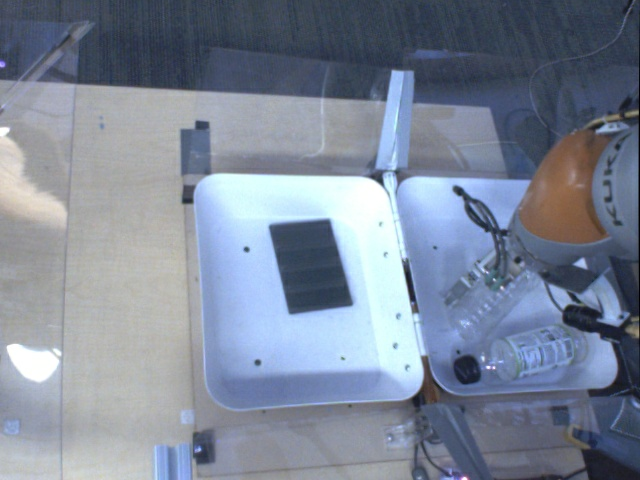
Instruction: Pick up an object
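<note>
My gripper (487, 276) is low over the middle of the right bin (440, 218), under the arm's orange band (565, 198). It sits at the upper end of a clear plastic object (482, 311) that lies slantwise on the bin floor; whether they touch is unclear. A clear plastic bottle (525, 352) with a black cap (466, 369) lies on its side along the bin's front edge, apart from the gripper. A dark grey ridged rectangular pad (311, 265) lies flat in the middle of the left bin (230, 298).
A black cable (478, 211) loops over the right bin behind the gripper. A metal divider post (394, 128) stands behind the seam between the bins. Black clamps (196, 153) hold the left bin's corners on the wooden bench.
</note>
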You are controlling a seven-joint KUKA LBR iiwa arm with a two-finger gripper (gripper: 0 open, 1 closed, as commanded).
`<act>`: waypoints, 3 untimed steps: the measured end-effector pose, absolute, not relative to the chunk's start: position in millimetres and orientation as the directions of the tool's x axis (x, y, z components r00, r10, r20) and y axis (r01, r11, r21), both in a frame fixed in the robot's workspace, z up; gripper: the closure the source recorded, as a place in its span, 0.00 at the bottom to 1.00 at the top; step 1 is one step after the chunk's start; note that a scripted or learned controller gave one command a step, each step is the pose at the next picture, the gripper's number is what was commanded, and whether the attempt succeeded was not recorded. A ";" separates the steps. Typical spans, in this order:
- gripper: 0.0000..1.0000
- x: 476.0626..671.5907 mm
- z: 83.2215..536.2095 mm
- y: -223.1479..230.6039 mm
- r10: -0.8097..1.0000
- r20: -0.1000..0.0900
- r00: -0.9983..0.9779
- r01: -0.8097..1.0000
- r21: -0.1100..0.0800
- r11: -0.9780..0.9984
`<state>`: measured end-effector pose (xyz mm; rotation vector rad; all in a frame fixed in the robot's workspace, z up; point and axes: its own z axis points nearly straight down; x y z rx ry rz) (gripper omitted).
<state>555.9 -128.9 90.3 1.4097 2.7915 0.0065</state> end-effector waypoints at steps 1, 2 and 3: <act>0.00 537.3 112.9 -144.7 0.946 -0.005 -0.325 0.946 0.011 0.325; 0.00 522.0 90.8 -112.8 0.891 -0.013 -0.454 0.891 0.018 0.454; 0.00 583.4 89.7 -91.3 0.925 -0.007 -0.380 0.925 0.015 0.380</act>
